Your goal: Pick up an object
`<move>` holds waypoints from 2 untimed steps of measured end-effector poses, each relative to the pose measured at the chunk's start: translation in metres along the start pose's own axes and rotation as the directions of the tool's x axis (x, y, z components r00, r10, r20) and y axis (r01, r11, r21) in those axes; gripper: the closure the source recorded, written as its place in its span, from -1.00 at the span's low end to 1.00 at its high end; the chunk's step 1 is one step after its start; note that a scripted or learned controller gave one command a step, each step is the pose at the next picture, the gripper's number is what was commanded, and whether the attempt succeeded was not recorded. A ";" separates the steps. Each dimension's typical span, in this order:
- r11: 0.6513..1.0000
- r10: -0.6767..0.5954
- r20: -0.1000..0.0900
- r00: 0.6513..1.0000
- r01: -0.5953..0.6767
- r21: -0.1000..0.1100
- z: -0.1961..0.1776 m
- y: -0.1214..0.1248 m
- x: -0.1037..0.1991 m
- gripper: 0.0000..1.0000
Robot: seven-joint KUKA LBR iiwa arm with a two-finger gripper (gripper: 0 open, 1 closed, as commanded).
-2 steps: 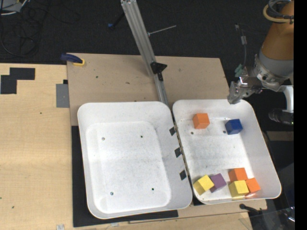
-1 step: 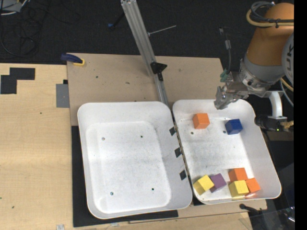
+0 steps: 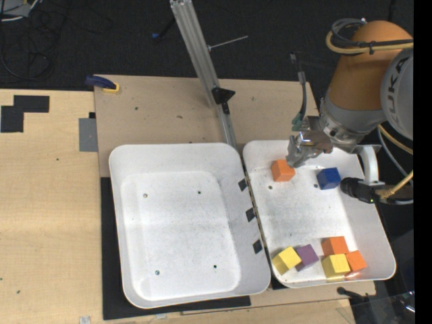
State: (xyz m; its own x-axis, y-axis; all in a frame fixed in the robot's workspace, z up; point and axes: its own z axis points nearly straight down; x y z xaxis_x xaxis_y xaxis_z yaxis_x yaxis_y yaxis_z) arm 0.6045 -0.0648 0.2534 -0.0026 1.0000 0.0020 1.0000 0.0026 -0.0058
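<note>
Orange cube (image 3: 283,171) sits apart in right bin (image 3: 368,231), clear of the corner cluster, so gripper (image 3: 298,155) hovers just above it, finger state cannot be told.

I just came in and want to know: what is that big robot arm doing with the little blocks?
The arm's gripper is down in the right bin, right beside an orange block near the bin's far end. It isn't clear that it has hold of it. A blue block sits close by, and more blocks, yellow, purple and orange, are bunched at the near end. The left bin has no blocks.
</note>
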 end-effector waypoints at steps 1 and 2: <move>1.000 0.000 0.000 1.000 0.000 0.001 0.014 -0.025 0.038 1.00; 1.000 -0.001 -0.001 1.000 0.001 -0.001 0.008 -0.044 0.084 1.00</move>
State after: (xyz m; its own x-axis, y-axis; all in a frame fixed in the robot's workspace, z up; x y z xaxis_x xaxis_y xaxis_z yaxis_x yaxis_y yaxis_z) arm 0.5600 0.0193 0.2458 -0.0039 1.0000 0.0026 1.0000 0.0039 -0.0053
